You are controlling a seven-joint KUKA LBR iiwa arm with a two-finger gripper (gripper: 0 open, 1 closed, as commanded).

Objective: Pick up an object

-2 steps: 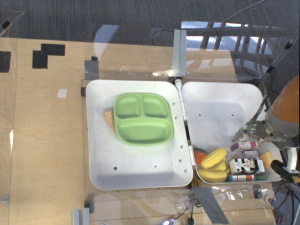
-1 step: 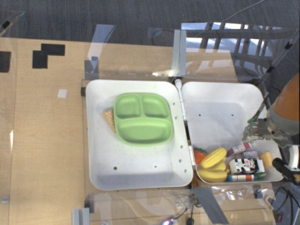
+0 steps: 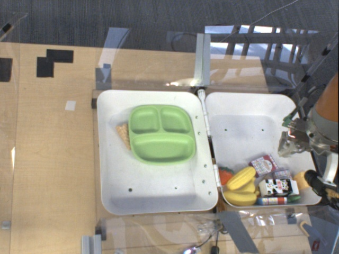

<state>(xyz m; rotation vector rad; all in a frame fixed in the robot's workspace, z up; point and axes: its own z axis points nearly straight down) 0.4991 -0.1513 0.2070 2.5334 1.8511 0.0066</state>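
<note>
Two white bins sit side by side on the bench. The left bin (image 3: 111,189) holds a big green plate (image 3: 161,133) with three sections, and a tan cracker (image 3: 123,135) peeks out from under the plate's left edge. The right bin (image 3: 243,115) has its toys all piled in the near corner. The arm (image 3: 326,110) reaches in over the right edge of this bin.

The gripper (image 3: 290,144) hangs above the bare floor of the right bin, near its right wall. The pile lies toward the camera and a bit to the left of it. The yellow banana (image 3: 241,178) lies slanted, with one end pointing up toward the gripper. A small pink packet (image 3: 263,164) is the closest thing to the gripper, just below it in the picture. A little white box (image 3: 279,186) sits beside the banana.

Nothing sits between the gripper's tips. They are too blurry to tell if they are apart or together.
</note>
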